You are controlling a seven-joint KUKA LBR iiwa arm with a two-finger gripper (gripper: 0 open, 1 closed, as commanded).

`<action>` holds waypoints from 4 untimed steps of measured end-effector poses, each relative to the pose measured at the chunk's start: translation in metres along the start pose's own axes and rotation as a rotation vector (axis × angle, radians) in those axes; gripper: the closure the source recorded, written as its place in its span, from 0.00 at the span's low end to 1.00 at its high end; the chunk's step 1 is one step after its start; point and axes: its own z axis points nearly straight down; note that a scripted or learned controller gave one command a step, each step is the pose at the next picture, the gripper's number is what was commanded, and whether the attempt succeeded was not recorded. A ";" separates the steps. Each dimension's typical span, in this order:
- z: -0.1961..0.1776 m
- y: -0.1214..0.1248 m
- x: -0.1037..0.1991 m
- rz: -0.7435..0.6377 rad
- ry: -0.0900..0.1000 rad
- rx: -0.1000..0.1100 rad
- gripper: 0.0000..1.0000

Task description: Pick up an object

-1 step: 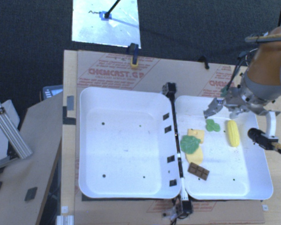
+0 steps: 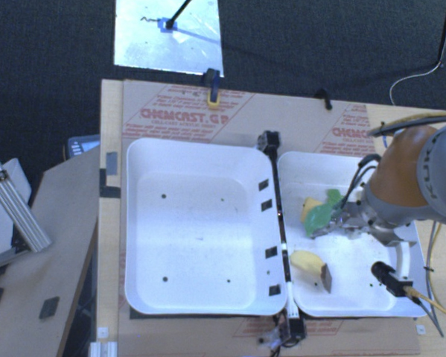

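White plastic everywhere: the bench (image 2: 108, 228) carries two bins, and the right bin (image 2: 384, 306) holds the action. The arm (image 2: 413, 176) leans in, tool (image 2: 332, 226) at the green object (image 2: 319, 215); its opening, I cannot tell. Looks light, soft, slippery — pinch its middle. Yellow piece (image 2: 307, 260) lies near.
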 end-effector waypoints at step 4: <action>-0.357 0.109 0.085 -0.013 -0.001 -0.029 1.00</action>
